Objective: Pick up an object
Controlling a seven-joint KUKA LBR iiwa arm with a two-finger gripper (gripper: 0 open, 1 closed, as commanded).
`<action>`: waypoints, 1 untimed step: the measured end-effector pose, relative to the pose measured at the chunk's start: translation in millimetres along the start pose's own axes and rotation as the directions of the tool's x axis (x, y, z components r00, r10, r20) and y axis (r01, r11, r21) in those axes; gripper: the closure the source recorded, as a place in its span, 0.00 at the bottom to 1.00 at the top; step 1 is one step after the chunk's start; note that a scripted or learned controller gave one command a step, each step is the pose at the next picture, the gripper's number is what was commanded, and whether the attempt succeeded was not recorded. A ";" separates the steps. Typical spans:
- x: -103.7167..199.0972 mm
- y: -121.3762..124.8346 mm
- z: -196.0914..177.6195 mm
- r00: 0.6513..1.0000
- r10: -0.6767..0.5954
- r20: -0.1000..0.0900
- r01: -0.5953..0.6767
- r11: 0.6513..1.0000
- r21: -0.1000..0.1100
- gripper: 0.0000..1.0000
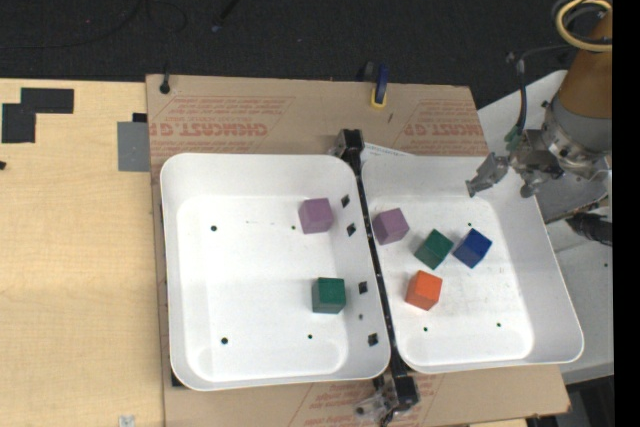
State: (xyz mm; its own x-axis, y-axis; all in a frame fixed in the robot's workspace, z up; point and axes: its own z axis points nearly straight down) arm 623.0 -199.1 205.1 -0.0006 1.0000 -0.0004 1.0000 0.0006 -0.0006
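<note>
Leftward of the bins' shared divider (pixel 362 245) sit a purple cube (pixel 315 215) and green cube (pixel 328 295); right of it, purple (pixel 389 226), orange (pixel 424 290), green (pixel 434 248), blue (pixel 472 247). Farther right, the hand (pixel 505 172) hovers spread, empty; descending, it could straddle the touching green-blue pair and slip.
</note>
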 end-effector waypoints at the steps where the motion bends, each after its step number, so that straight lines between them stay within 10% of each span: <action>1: 147.2 -3.3 19.0 1.000 -0.011 -0.006 0.011 1.000 0.005 0.00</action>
State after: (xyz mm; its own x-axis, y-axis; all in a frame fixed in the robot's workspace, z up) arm 619.7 -51.9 186.1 -0.0120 0.9999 0.0052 0.9999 0.0121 -0.0056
